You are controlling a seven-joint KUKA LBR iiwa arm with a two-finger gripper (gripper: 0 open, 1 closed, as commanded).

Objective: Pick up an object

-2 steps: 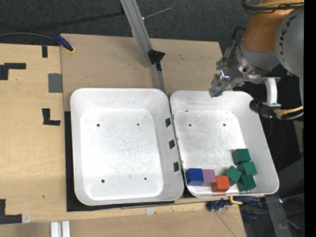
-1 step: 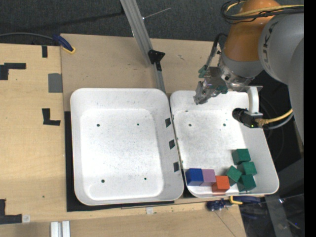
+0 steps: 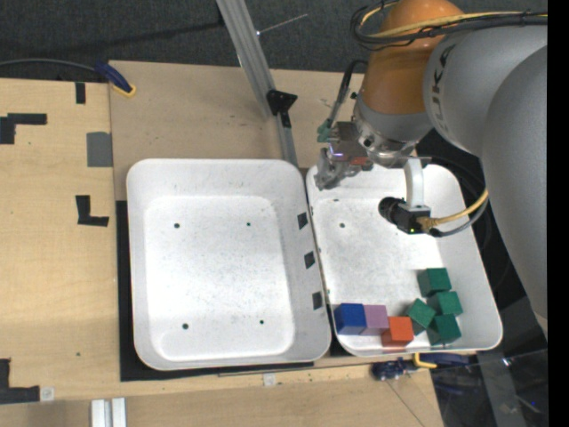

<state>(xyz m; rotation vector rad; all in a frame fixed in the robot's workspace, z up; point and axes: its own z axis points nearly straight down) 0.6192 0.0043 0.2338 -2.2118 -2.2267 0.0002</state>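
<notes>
Jaws (image 3: 331,174) hang above the right bin's (image 3: 462,194) far-left corner.

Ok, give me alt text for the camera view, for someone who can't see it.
A grey robot arm with an orange band reaches in from the right, its hand over the far left corner of the right bin. Small blue, purple, orange and green blocks cluster along that bin's near edge, beside the left bin.
</notes>
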